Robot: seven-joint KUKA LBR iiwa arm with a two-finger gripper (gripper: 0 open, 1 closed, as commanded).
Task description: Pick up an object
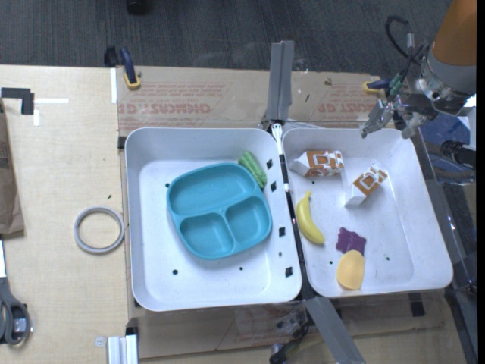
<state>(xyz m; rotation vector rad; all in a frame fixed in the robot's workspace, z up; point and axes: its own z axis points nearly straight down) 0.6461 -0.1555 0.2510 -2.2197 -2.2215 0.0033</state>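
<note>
Seemingly spread apart, the pincer (pixel 388 121) hovers bare over the right bin's (pixel 432 226) rim.

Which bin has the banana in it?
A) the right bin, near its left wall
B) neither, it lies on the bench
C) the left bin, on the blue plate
A: the banana lies in the right bin close to its left wall, while the blue divided plate sits in the left bin.

I see a pale wood counter (pixel 61 165) carrying 2 white bins (pixel 144 279), a strip of brown cardboard (pixel 189 101) behind them, and dark grey carpet (pixel 227 14) beyond under even light.
</note>
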